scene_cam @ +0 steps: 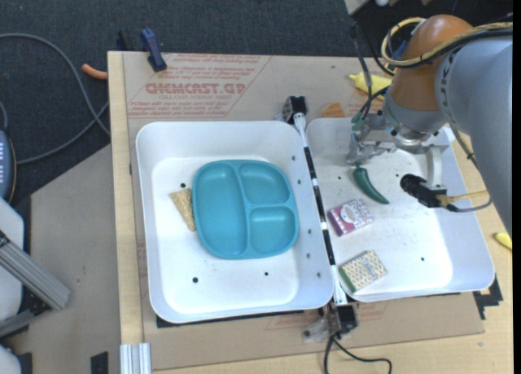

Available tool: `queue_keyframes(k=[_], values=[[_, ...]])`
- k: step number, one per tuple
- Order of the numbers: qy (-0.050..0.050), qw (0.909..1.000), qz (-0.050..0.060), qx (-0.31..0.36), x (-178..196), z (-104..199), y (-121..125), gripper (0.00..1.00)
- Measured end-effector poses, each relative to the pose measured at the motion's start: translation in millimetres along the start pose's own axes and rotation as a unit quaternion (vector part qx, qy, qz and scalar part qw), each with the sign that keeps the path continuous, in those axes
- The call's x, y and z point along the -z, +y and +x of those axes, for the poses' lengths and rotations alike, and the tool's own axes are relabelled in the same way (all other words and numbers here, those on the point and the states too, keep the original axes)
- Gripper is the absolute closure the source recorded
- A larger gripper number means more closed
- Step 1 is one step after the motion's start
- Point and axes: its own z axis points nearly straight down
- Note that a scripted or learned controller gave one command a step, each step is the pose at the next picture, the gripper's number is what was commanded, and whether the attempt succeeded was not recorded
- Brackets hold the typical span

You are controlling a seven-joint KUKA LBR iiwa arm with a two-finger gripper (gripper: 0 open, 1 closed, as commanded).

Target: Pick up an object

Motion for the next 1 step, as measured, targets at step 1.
queue_keyframes(k=[1], values=[[0.0, 1.0, 0.0, 0.0, -0.2, 0.0, -0.1, 0.0]])
